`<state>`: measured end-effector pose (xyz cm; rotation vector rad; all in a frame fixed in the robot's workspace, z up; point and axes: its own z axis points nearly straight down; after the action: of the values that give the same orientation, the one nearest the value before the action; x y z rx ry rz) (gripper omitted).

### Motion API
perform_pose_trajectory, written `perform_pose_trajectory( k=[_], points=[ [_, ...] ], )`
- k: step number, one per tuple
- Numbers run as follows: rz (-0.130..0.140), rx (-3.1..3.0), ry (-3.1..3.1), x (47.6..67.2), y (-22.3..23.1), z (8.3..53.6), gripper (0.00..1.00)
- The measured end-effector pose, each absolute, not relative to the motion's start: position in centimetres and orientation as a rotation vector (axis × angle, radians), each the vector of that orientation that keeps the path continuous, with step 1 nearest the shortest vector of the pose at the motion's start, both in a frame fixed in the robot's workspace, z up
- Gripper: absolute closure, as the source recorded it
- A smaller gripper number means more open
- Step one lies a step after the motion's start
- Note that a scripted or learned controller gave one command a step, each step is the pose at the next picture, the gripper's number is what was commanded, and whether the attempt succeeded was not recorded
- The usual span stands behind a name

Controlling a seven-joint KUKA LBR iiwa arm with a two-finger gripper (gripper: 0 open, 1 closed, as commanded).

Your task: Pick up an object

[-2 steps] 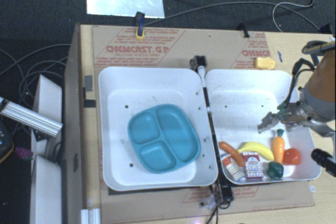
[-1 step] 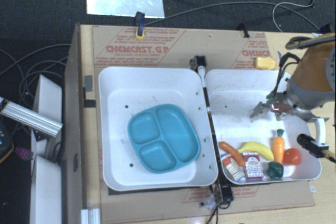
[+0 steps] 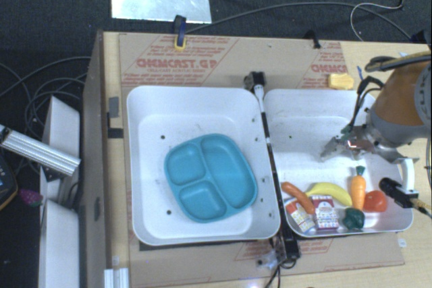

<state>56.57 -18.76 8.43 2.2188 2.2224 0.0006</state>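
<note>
Left bin (image 3: 145, 145): a shallow white bin on the bench's left half, its right wall running alongside the other bin.
Plate (image 3: 210, 177): a blue plate with three sections lies flat in the left bin, toward its near side, apart from the walls.
Clamp (image 3: 179, 32): a small yellow and dark clamp sits on the far edge of the cardboard sheet behind the left bin.
Right bin (image 3: 297, 114): a white bin just beside the left one; its far half is bare, and the toys are gathered along its near wall.
Sausage (image 3: 299, 197): an orange sausage-shaped toy lies at a slant at the left end of the group.
Banana (image 3: 329, 193): a yellow banana lies just right of the sausage, curved across the group's far side.
Carton (image 3: 327, 213): a small red and white printed carton rests in front of the banana, near the bin's front wall.
Green toy (image 3: 353, 218): a dark green lump sits just right of the carton.
Carrot (image 3: 358, 188): an orange carrot with a green top stands behind the green toy, below the gripper.
Tomato (image 3: 375, 201): a red round toy lies just right of the carrot.
Gripper (image 3: 347, 144): it hangs over the right bin, above the toys and behind the carrot; whether its fingers are spread or pressed together I cannot tell, and nothing shows between them.
Arm (image 3: 405, 108): grey with an orange band, it reaches in from the right edge above the bin's right side.
</note>
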Motion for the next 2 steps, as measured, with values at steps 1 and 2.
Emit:
perform_pose_trajectory(
  k=[1,2],
  points=[
    [0.000,2.220,2.221,48.6,-20.7,8.5,0.00],
    [0.006,2.217,2.223,48.8,-20.6,9.5,1.00]
  ],
)
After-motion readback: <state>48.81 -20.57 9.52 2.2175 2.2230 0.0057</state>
